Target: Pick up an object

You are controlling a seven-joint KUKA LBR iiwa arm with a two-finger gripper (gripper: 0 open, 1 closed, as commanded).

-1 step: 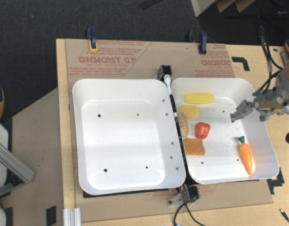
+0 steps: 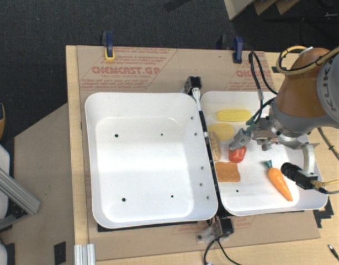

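My gripper [image 2: 239, 142] hangs low over the right bin [image 2: 258, 200], reaching in from the right. Its tip sits right at the top of a small red object [image 2: 237, 155] and touches or overlaps it in this view; whether it holds it is unclear. Around it lie a yellow corn cob [image 2: 233, 115] at the back, a pale yellow piece [image 2: 222, 130], a tan bread-like piece [image 2: 215, 147] along the bin's left wall, an orange-brown slice [image 2: 227, 173] and a carrot [image 2: 280, 183] near the front right.
The left bin [image 2: 142, 203] stands beside the right one, and the two share a raised divider edge [image 2: 205, 148]. Both rest on a brown board [image 2: 131, 65] held by clamps at the back. The arm's bulk covers the right bin's back right corner.
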